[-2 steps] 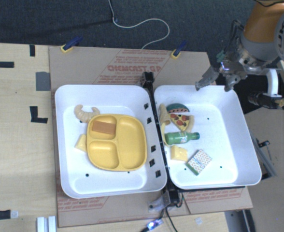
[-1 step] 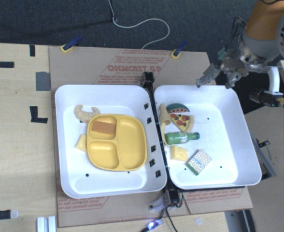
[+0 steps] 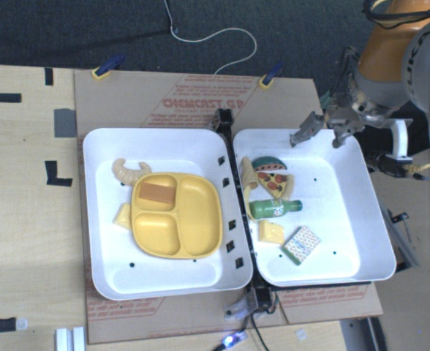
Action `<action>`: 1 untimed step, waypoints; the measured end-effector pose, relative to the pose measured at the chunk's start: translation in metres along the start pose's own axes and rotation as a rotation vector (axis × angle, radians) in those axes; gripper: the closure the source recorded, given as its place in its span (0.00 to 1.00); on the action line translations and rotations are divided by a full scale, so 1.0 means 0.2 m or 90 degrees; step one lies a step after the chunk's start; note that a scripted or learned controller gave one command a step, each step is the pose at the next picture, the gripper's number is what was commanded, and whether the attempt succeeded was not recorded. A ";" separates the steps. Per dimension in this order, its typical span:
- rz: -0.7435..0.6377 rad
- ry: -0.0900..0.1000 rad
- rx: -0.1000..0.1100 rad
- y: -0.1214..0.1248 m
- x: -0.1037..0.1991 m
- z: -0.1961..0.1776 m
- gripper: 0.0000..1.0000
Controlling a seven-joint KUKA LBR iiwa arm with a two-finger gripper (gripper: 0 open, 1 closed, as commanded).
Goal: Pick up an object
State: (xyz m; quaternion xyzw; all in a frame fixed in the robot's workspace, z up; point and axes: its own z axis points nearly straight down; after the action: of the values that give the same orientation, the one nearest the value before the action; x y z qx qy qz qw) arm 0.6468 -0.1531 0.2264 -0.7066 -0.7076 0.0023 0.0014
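White bin (image 3: 361,218), gripper (image 3: 319,134) spread wide, holding nothing

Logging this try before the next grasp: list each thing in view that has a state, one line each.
pincer: open, holding nothing, over the right bin's far edge
green bottle: lying on its side in the right bin
yellow divided plate: flat in the left bin, right way up
brown block: resting in a plate compartment
patterned packet: lying flat, apart from the bottle
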 end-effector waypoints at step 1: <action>0.000 0.001 0.002 -0.02 0.00 0.32 0.00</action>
State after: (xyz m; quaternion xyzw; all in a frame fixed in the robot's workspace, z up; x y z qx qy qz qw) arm 0.6423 -0.1541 0.1617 -0.7064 -0.7078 0.0029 0.0028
